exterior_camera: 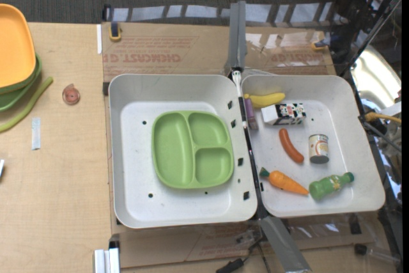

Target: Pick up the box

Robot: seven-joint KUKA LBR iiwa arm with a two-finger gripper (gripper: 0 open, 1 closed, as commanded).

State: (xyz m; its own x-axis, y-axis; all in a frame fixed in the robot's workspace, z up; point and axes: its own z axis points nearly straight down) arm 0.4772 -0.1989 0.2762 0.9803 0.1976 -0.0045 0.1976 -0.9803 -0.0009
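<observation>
The box (284,114) is a small white carton with black patches, lying on its side near the back left of the right bin (364,195). A yellow banana (264,99) lies just behind it and a purple item (249,114) rests at its left, against the bin wall. Nothing touches the box from above.
The right bin also holds a red sausage (291,145), a small can (318,148), a carrot (285,181) and a green bottle (330,185). The left bin (131,195) holds a green divided plate (193,149). Orange and green plates (13,61) sit at the far left.
</observation>
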